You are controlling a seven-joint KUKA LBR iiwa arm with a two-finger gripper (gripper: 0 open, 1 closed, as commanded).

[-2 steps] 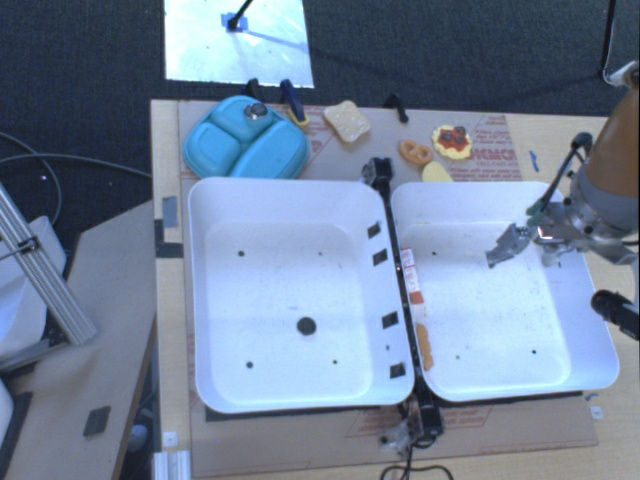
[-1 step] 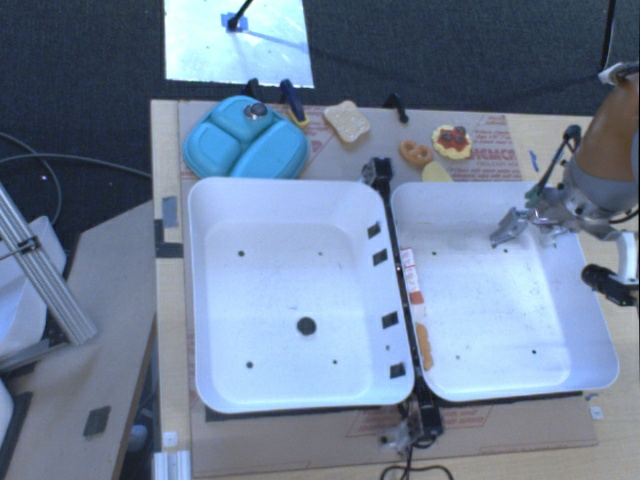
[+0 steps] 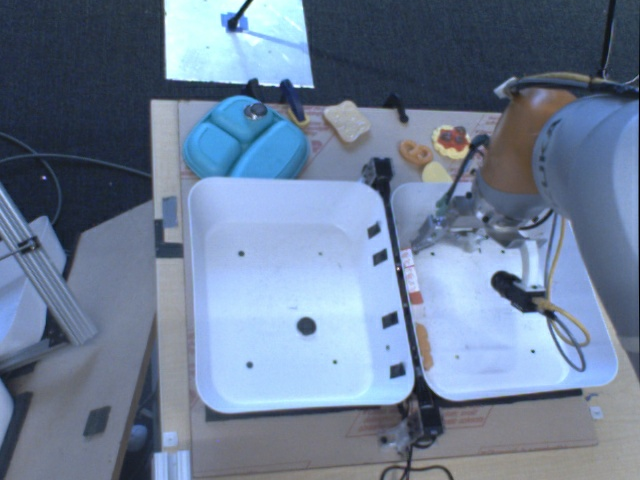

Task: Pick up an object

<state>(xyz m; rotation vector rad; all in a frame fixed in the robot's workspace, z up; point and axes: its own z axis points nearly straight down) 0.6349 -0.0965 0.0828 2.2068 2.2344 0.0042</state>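
Note:
My gripper hangs low over the back left part of the right bin, near the divider between the bins. The grey arm with its orange band covers the bin's back right part. I see nothing held at the gripper. A small dark round object lies on the floor of the left bin, well left of the gripper. A small orange piece lies against the right bin's left wall, nearer the front than the gripper.
Behind the bins on the bench lie a blue sectioned plate, a toast slice, a pretzel, a small pizza toy and a yellow piece. Cables loop from the arm over the right bin.

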